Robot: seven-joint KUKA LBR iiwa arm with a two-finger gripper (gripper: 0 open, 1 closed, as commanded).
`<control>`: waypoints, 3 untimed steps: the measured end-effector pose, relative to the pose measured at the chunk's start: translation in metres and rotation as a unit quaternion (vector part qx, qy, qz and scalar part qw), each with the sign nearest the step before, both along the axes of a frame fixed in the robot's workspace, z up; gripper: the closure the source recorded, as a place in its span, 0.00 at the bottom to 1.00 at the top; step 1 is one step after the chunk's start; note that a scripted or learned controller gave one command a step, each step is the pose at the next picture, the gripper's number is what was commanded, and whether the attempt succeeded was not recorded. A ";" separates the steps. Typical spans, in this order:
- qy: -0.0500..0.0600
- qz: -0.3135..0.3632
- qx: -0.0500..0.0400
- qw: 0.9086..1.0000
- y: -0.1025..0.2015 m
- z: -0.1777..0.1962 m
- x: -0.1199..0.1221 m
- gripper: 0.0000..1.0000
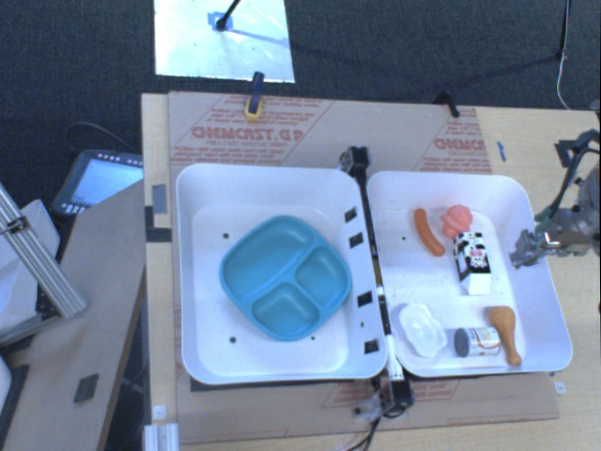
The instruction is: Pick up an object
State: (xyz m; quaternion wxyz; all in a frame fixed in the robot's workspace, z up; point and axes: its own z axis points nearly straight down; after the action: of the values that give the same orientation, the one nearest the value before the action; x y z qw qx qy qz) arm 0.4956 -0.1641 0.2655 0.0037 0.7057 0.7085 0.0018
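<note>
The right bin (526,205) holds several small objects. An orange sausage (428,231) lies beside a pink lump (457,219). A black-and-white cow-patterned carton (472,262) lies just below them. Nearer the front are a white lump (421,329), a small can on its side (477,340) and a tan drumstick (505,331). My gripper (528,251) hangs at the right rim of this bin, right of the carton and apart from it. Nothing shows in it.
The left bin (202,195) holds a blue divided plate (285,277). A black divider with clips (366,252) runs between the bins. Cardboard (282,130) lies under both bins. A tablet (94,184) and a metal rail (38,252) sit off the bench's left.
</note>
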 end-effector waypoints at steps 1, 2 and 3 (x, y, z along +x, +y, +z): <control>0.003 0.003 0.002 1.000 0.054 -0.015 0.023 1.00; 0.002 0.004 0.002 1.000 0.111 -0.014 0.046 1.00; 0.003 0.003 0.002 1.000 0.161 -0.031 0.066 1.00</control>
State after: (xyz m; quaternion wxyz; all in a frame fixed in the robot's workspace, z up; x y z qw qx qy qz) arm 0.5619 -0.0036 0.2347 0.0001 0.7036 0.7106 0.0013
